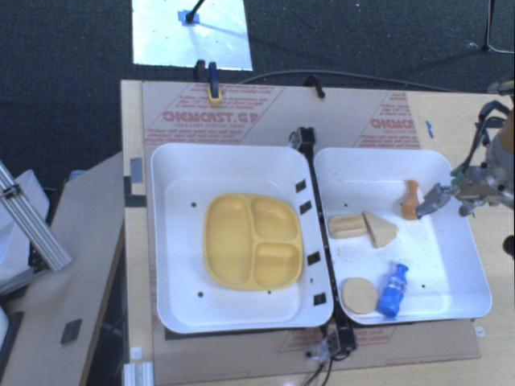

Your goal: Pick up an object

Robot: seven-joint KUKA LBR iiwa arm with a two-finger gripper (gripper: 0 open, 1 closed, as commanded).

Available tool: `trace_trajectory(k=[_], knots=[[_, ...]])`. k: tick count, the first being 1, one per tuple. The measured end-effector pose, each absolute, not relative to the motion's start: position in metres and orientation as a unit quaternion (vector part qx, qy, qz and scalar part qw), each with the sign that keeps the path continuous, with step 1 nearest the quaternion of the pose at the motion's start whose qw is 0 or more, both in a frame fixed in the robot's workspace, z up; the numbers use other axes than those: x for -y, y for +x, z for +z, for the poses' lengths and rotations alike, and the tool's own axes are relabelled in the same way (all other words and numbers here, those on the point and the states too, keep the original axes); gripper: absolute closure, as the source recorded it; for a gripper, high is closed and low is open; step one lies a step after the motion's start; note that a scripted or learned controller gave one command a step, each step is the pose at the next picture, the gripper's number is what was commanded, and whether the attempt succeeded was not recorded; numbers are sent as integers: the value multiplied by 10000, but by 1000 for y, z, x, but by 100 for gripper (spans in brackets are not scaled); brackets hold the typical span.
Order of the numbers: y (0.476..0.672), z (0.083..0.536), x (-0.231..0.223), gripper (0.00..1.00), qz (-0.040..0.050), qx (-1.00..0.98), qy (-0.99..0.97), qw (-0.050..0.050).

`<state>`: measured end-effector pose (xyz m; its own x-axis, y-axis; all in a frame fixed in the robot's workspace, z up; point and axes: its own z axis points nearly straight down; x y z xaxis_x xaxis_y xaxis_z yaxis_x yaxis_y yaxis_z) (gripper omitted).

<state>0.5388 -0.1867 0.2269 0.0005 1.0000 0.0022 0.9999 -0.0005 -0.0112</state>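
Even bright overhead light; soft shadows; slight grain; mild blur throughout

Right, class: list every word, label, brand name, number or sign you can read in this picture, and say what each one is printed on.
"CHEMCAST GP", red print on the protective sheet under the bins, at its upper left, beside the yellow clamp.
A second red logo at the sheet's upper right, probably the same brand, is too blurred to read for sure.
Smaller red lines beneath both logos are too small to read.
The yellow tray, blue bottle and white bins show no readable text.
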Motion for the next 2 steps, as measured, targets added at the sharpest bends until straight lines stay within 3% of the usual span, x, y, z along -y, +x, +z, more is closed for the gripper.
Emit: trace_trajectory(k=[1,2], knots=[[541,234,186,0,-3,7082,-7060,-7],[541,193,189,0,-1,7075,-7067,-2]])
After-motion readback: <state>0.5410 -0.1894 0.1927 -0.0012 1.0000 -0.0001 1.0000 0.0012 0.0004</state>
